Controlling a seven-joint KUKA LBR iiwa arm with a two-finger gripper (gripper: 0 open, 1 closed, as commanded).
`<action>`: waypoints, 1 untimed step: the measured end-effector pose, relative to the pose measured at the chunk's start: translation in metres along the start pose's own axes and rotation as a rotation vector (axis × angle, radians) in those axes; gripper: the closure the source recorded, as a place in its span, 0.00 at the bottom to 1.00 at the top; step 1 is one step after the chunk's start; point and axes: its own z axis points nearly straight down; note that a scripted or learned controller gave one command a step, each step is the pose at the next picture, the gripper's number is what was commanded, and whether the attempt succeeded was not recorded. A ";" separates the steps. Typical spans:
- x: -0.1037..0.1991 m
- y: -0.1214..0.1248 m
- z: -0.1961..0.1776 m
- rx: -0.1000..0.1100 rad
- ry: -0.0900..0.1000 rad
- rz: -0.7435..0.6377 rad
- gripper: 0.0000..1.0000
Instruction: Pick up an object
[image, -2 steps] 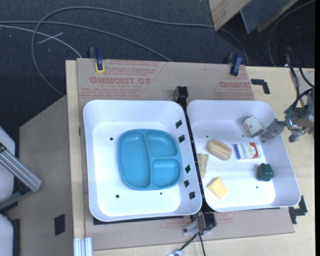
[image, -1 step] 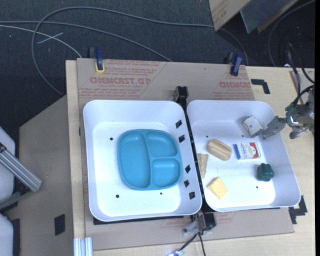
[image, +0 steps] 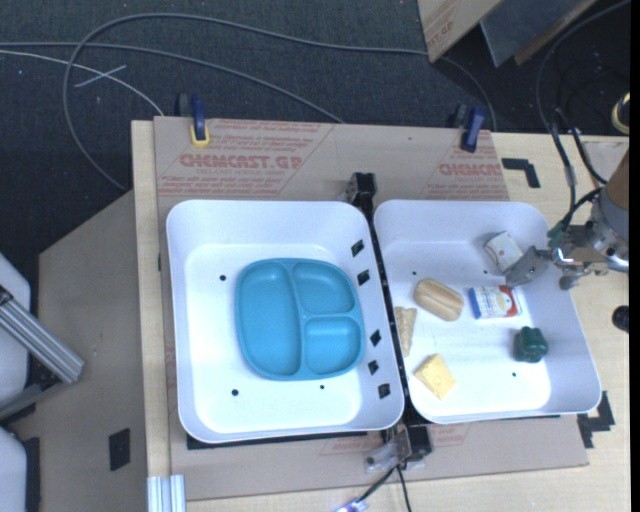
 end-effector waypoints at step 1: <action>0.008 0.005 0.048 0.001 0.000 -0.001 0.00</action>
